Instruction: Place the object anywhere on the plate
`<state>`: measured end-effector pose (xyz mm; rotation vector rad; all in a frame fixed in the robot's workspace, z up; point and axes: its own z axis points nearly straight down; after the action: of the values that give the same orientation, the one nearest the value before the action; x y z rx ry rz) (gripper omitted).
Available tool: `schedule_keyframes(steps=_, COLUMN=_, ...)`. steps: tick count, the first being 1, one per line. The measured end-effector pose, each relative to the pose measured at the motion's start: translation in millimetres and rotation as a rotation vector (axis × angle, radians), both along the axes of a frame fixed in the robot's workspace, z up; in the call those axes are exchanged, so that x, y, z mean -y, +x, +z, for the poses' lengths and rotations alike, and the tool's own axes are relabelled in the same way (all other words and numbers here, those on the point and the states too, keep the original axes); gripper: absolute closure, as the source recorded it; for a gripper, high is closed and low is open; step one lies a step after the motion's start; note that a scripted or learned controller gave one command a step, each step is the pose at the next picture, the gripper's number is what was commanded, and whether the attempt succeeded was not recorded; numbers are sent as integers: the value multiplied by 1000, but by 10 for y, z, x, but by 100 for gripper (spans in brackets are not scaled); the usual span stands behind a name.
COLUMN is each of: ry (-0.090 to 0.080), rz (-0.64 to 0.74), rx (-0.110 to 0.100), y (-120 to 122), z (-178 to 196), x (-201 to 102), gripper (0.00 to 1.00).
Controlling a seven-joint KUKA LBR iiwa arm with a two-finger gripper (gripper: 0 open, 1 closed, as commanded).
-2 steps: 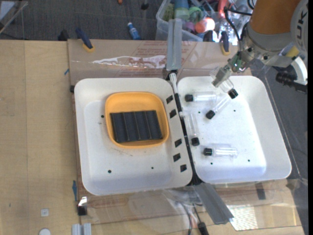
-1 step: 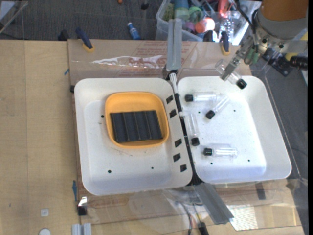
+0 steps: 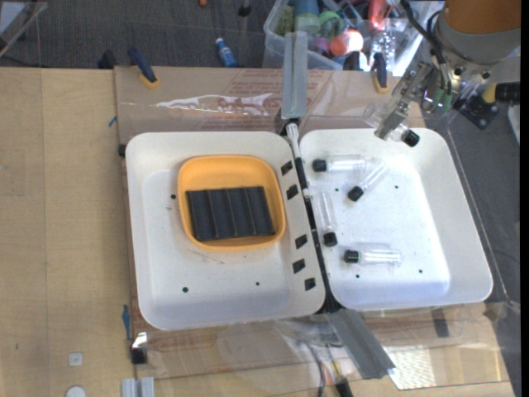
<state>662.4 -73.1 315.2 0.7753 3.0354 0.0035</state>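
- Seemingly the thing to be moved is one of the small clear tubes with black caps, and the likeliest is the tube (image 3: 392, 126) that lies slanted at the far edge of the right bin (image 3: 463, 255), its cap towards the near side.
- Right above that tube hangs the gripper (image 3: 407, 89). It is too small and cluttered at its tip to show how wide it stands or whether it has hold of the tube, so I cannot tell.
- No tube is on the plate (image 3: 231, 167), so by my reading the task is at its start: a tube has yet to be plainly grasped, lifted, carried across the divider between the bins and set down.
- Four more tubes lie loose in the right bin, well apart from the plate: one near the far left corner (image 3: 340, 165), one slanted near the middle (image 3: 369, 179), one along the left wall (image 3: 325, 215) and one towards the near side (image 3: 378, 257).
- The left bin (image 3: 153, 246) holds the orange plate, and a dark ridged slab (image 3: 230, 212) covers much of the plate's floor.
- Both bins rest side by side on the desk (image 3: 58, 180), with a clear box of coloured odds and ends (image 3: 331, 15) behind them.
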Motion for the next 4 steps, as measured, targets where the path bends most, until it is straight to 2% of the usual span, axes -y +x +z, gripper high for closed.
schedule_keyframes(steps=1, ry=-3, rz=284, rx=2, y=-57, z=477, x=394, gripper=100)
schedule_keyframes(steps=2, ry=-5, rz=566, rx=3, y=-19, z=1223, x=423, gripper=100)
schedule_keyframes(steps=3, ry=-9, rz=909, rx=3, y=50, z=1218, x=1076, gripper=100)
schedule_keyframes(steps=4, ry=-11, rz=1267, rx=2, y=51, z=1217, x=1502, gripper=100)
